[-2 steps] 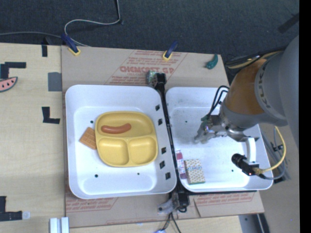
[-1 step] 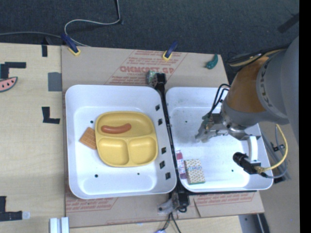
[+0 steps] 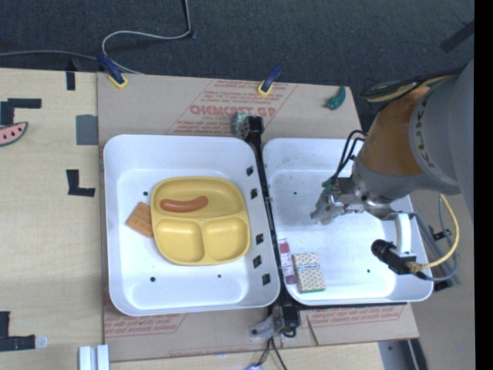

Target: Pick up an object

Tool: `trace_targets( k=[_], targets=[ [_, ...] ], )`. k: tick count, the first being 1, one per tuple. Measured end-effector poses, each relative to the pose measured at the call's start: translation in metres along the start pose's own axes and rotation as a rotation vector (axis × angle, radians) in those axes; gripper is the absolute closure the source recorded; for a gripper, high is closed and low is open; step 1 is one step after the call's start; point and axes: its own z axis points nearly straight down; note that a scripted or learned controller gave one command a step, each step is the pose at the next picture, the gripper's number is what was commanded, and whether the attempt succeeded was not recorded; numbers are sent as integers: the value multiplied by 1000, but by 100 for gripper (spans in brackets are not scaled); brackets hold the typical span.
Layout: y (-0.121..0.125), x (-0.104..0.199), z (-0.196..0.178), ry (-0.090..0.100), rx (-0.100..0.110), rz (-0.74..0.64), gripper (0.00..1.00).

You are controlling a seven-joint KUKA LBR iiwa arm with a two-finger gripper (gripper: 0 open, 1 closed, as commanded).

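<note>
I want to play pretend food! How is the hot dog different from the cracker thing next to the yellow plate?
The hot dog is long, rounded and reddish; the cracker is flat, squarish and tan. The hot dog lies inside the yellow plate's big top compartment; the cracker sits outside on the bin floor, tucked against the plate's left edge. The hot dog shows whole, while the plate seems to hide part of the cracker. Both are in the left bin.

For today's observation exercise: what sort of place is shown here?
Probably a robot test bench: a robot arm reaching over two white bins, a cardboard underlay clipped down, and loose cables.
</note>
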Motion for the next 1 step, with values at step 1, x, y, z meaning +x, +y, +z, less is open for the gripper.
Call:
trace_targets(
  k=[1],
  targets=[
    [0, 0, 0, 0, 0, 0, 0]
  ],
)
